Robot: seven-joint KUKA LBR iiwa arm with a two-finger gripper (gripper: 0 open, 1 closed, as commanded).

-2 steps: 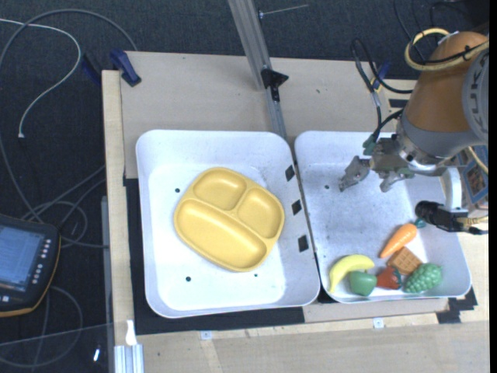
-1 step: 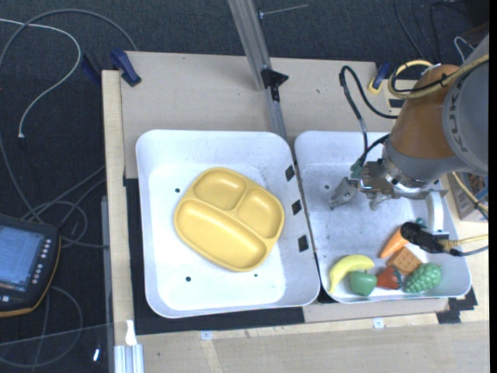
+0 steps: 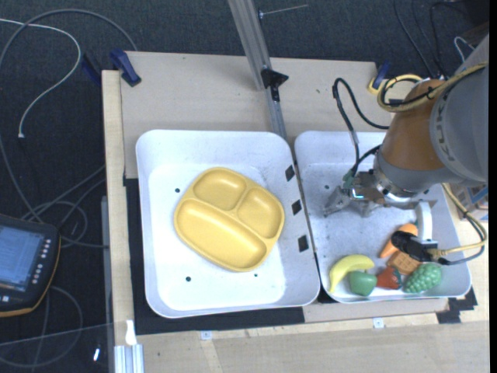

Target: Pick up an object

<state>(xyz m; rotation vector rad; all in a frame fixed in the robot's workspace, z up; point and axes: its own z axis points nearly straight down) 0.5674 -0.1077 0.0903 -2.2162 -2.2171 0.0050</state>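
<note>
Bins sit side by side on the counter (image 3: 202, 92). Well to the tool's left, the left bin (image 3: 155, 286) holds a yellow divided plate (image 3: 229, 217). The right bin (image 3: 326, 150) has the tool (image 3: 338, 204) low over its bare floor, its two fingers spread apart and nothing between them. Toy food is heaped in this bin's near right corner, below and right of the tool: a banana (image 3: 345, 268), green grapes (image 3: 423, 278), a carrot (image 3: 404, 243), a green apple (image 3: 361, 284) touching the banana, and a red piece (image 3: 387, 280). Dark carpet (image 3: 62, 130) with loose cables surrounds the counter; a handheld screen (image 3: 23, 263) lies far left of the tool.
</note>
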